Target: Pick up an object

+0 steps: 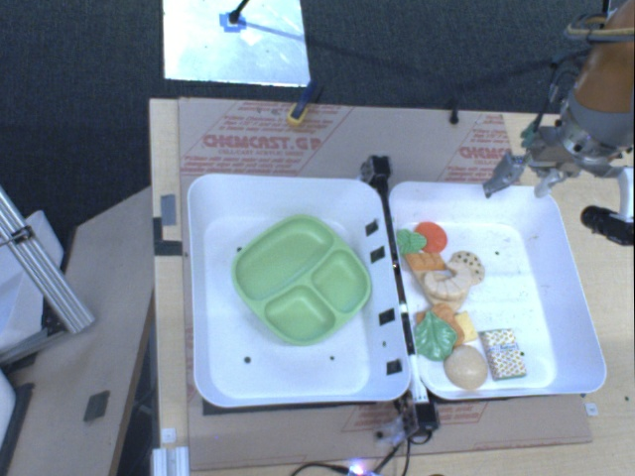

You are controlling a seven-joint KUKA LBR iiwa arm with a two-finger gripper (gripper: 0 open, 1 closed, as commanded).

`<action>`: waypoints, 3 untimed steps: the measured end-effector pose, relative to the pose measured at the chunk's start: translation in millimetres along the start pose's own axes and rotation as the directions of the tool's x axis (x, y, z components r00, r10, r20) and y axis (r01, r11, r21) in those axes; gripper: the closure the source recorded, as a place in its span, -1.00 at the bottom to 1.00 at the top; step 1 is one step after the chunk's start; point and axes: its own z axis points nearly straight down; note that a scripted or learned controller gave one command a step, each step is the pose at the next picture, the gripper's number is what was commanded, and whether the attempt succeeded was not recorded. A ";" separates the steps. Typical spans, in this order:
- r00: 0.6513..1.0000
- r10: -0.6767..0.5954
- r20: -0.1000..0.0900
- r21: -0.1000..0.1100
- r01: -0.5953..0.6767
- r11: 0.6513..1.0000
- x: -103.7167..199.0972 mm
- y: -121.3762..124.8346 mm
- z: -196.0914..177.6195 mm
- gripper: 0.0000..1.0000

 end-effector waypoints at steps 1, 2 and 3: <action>1.000 0.003 0.001 0.000 -0.003 1.000 -7.1 7.0 52.9 -1.00; 1.000 0.000 0.000 0.001 0.000 1.000 -1.9 7.6 114.9 -1.00; 1.000 -0.001 0.001 -0.002 0.001 1.000 -1.0 8.3 137.1 -1.00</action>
